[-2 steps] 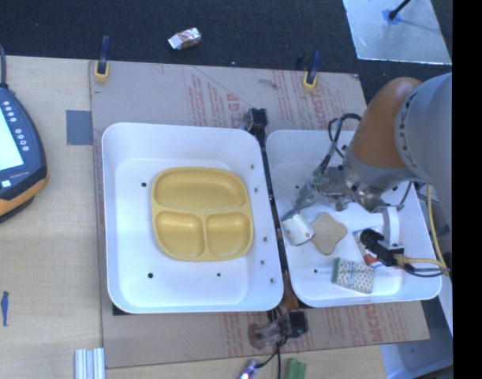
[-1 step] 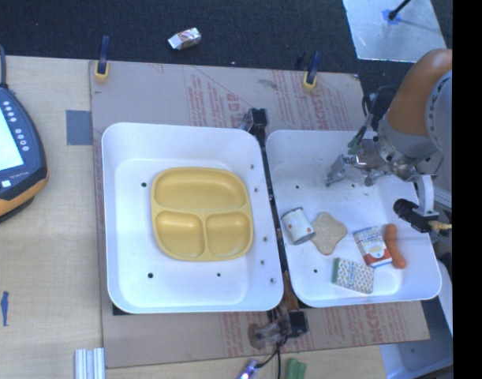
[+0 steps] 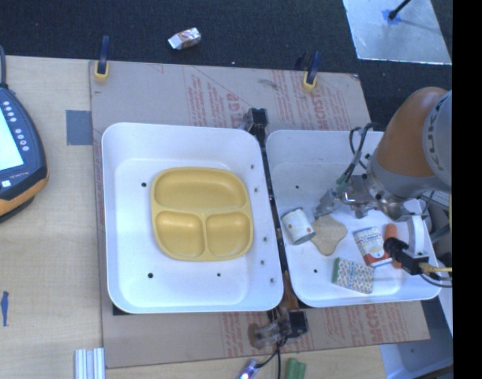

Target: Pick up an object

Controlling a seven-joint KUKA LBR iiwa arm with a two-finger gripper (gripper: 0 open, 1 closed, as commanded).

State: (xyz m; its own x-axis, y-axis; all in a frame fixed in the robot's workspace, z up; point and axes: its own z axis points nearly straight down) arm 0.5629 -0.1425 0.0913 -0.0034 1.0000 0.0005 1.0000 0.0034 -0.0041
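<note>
Where the arm [image 3: 414,144] reaches in from the right, over the right bin's [image 3: 304,290] far right corner: grey, orange-banded, ending in the tool [image 3: 341,200] low above the bin floor, state of grip impossible to tell. On the worktop [image 3: 43,290], two white bins side by side; left bin [image 3: 122,212] carrying a yellow divided tray [image 3: 201,212] at its centre. At the worktop's left edge, a teach pendant [image 3: 12,152]. In the right bin, near its front edge: a tan flat piece [image 3: 329,234] just under the tool, a small white cup [image 3: 297,225] beside the left wall, a speckled packet [image 3: 353,275] by the front rim, a red-and-white packet [image 3: 368,245] towards the right.
</note>
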